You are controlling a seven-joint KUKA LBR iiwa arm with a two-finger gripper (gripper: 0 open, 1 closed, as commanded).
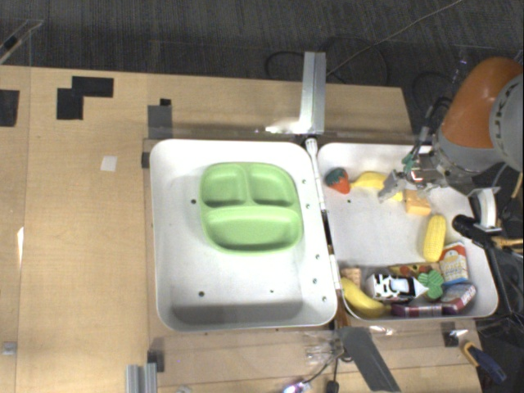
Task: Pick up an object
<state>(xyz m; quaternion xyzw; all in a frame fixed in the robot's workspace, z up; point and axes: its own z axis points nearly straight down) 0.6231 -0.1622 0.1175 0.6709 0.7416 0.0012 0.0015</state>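
Note:
My gripper (395, 186) hangs low over the upper part of the right bin (368, 244), reaching in from the right below the orange band (483, 97). Just left of its tip lies a small yellow toy fruit (369, 180), and farther left a red one with a green top (337, 180). A yellow-orange wedge (417, 206) sits right under the gripper body. An ear of toy corn (434, 236) lies lower right. No object can be seen lifted off the bin floor.
The bin's front edge holds a banana (360, 300), a black-and-white toy car (391, 285), a green piece (431, 282), a small bottle (453, 268) and a dark stick (417, 308). A green divided plate (250, 205) lies in the left bin (176, 244).

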